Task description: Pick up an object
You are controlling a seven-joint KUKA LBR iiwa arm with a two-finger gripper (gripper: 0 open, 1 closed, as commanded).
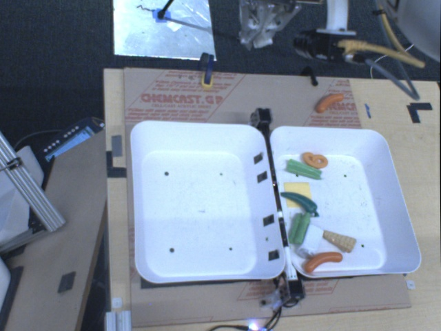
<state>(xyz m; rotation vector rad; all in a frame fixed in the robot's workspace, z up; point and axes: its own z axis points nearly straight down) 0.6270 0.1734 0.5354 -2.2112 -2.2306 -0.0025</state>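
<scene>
Up at the top of the camera view, the gripper hangs over the dark floor behind the bench, holding nothing, though whether it's released or clenched is anyone's guess from this angle. All the pickable stuff sits well away from it in the right bin, probably just dumped there as targets: a pretzel, green bean, yellow slab, dark pepper, pickle, cone and sausage. Another sausage lies loose on the cardboard nearer the arm, and the left bin sits alongside.
</scene>
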